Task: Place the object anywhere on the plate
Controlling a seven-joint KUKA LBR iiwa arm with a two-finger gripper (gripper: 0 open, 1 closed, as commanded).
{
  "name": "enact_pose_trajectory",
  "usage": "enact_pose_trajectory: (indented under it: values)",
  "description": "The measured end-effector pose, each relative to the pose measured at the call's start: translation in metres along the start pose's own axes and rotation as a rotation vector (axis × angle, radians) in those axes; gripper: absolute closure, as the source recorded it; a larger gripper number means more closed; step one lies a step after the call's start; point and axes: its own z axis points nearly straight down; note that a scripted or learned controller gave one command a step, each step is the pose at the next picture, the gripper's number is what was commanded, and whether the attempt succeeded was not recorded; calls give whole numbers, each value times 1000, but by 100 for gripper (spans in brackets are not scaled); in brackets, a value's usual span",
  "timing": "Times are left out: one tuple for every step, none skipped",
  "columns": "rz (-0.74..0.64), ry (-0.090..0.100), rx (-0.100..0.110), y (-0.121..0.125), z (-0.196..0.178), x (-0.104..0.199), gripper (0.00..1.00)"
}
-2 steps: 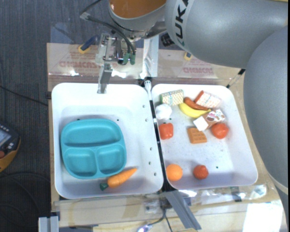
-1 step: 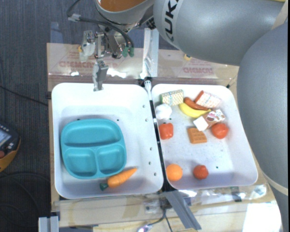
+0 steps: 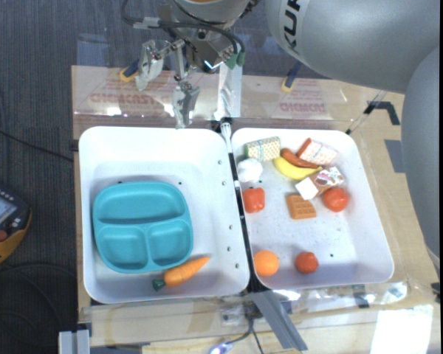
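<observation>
A teal plate [image 3: 140, 223] with three compartments lies in the left bin [image 3: 103, 150], and nothing rests on it. An orange toy carrot [image 3: 181, 271] lies on the bin floor just off the plate's near right corner, stem pointing left. My gripper [image 3: 203, 115] hangs over the far rim where the two bins meet, well beyond the plate. It is open, with nothing between its fingers [image 3: 182, 108].
The right bin [image 3: 369, 220] holds several toy foods: a banana [image 3: 293, 169], a white egg [image 3: 249, 170], two tomatoes [image 3: 337, 198], an orange [image 3: 266, 262], a waffle [image 3: 301, 207] and small boxes. The arm's grey body fills the upper right. A handheld pendant [image 3: 0, 220] lies on the floor at left.
</observation>
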Motion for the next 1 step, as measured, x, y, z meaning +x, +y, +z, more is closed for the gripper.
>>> enact_pose_trajectory:
  values:
    - [-274,0,0,-50,-59,33,0]
